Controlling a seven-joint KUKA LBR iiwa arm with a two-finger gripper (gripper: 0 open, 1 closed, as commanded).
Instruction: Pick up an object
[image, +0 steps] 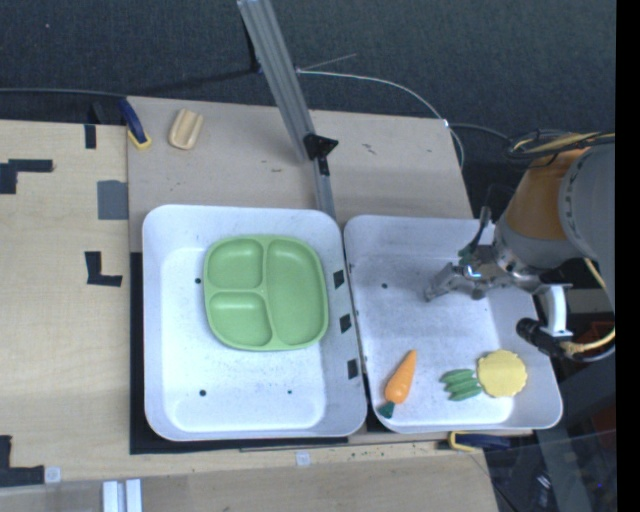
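Observation:
My gripper (458, 291) hangs over the upper right part of the right bin (400, 250), open, with nothing between its fingers. Toward that bin's front edge lie an orange toy carrot (400, 377) and a yellow toy pineapple (500, 373) with green leaves (460, 382). Both toys sit well in front of the gripper and apart from it. A green divided plate (267, 292) rests in the left bin (165, 330).
A slanted metal pole (285, 85) reaches down to the gap between the bins at the back. A tan block (185, 129) and a blue-and-yellow item (134, 123) lie on the bench behind the left bin. Cables trail near the arm at the right.

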